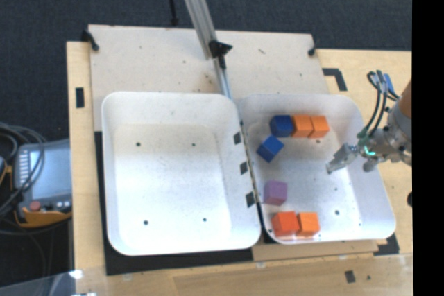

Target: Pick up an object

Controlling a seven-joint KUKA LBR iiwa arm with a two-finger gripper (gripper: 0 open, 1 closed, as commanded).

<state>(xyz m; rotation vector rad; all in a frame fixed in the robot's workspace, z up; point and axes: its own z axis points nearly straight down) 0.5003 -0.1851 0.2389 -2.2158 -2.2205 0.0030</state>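
Gripper over right bin, nothing lifted
Finger state unclear, no block seen in it; blocks lie untouched, pick still ahead

The grey two-finger gripper hangs over the right shallow white bin, apart from its blue, orange and purple blocks.

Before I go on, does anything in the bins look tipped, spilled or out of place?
Nothing stands out. In the right-hand shallow white bin, the blue, orange and purple blocks all lie flat inside its walls. One small blue cube sits turned at an angle. The claw hangs over the bin's right side.
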